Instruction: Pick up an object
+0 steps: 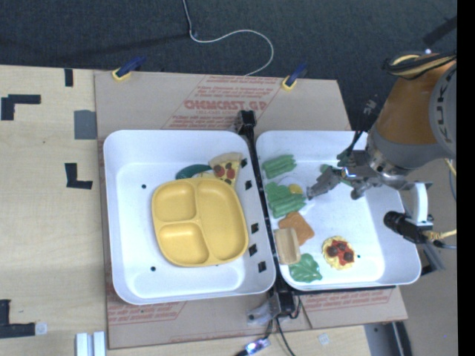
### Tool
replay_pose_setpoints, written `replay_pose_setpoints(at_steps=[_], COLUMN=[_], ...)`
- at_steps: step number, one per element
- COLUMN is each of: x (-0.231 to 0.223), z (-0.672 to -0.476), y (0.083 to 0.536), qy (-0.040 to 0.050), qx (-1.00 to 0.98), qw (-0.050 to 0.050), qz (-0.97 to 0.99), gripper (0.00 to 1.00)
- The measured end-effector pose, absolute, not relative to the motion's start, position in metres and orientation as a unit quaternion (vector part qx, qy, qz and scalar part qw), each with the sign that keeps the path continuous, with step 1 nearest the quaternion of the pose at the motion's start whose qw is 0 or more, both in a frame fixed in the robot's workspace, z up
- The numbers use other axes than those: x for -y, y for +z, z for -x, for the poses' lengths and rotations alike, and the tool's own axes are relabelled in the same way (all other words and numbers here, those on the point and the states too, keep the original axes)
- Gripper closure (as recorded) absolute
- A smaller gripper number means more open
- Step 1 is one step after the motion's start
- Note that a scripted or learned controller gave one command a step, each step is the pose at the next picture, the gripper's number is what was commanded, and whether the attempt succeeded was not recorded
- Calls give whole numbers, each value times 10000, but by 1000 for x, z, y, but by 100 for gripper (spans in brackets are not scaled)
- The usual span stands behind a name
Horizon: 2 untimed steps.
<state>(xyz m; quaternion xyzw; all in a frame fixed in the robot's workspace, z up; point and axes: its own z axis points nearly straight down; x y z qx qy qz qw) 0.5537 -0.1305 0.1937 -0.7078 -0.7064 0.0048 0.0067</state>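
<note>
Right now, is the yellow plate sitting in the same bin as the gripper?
No, the yellow plate lies in the left bin, while the gripper hangs over the right bin.

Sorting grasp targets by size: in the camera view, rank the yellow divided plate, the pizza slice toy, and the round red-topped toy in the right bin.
1. Yellow divided plate, clearly largest.
2 and 3. Pizza slice toy, partly hidden by the plate, and round red-topped toy look alike; unranked.

Slanted overhead view of both bins (119, 221)

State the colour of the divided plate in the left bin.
Yellow; the divided plate shows best in the camera view.
</note>
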Motion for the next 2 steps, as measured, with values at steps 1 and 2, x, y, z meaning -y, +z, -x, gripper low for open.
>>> replay_pose_setpoints(at_steps=[1,2], x=[130,131], z=[-557,-561], y=[202,157], qy=[6,20], qx=[7076,7076], qw=[10,21], qz=[7066,7066], gripper=[0,0])
